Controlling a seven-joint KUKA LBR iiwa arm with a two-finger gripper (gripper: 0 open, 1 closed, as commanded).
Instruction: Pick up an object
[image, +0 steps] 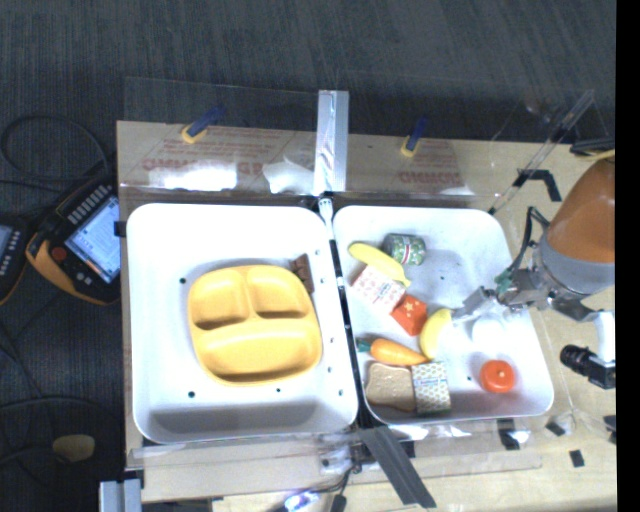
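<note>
The robot's pincer (478, 300) hangs low in the right-hand shallow white bin (470, 222), its thin prongs too indistinct to tell whether apart or together, nothing visibly between them. Just beside it lies a pale yellow lemon-shaped toy (436, 332), with a red block (409, 315), an orange plastic carrot (395, 351) and a round orange-red tomato toy (497, 375) near. Across the divider, a yellow compartment tray (255, 322) fills the left bin. The pick appears not yet made.
</note>
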